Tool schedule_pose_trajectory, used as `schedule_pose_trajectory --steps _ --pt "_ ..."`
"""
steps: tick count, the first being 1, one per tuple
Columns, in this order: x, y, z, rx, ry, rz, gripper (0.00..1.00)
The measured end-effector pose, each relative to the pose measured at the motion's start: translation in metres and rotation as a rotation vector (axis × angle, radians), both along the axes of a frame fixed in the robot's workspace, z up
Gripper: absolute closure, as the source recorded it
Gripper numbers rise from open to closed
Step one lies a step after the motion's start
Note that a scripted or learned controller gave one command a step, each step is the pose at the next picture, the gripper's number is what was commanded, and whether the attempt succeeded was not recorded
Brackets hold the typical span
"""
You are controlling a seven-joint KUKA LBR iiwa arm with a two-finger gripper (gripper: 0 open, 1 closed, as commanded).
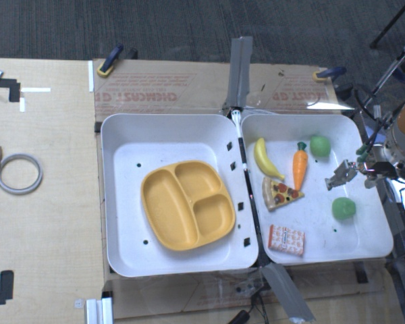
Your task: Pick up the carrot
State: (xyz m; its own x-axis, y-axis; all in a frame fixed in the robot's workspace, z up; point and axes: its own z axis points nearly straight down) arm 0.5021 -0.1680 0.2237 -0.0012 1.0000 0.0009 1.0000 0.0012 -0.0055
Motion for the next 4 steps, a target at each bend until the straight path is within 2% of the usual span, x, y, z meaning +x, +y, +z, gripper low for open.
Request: schedule_pose_trajectory --steps 1,2,3,4 --pt "0.063 -0.002 -0.097 -0.001 -0.001 -0.067 0.0" --pt "0.097 0.055 -0.134 -0.001 -0.003 0.051 0.0" --pt "0.097 0.054 -0.127 -0.001 0.0 0.049 1.0" --pt "0.131 0.113 -0.034 -0.002 -0.003 0.004 1.0"
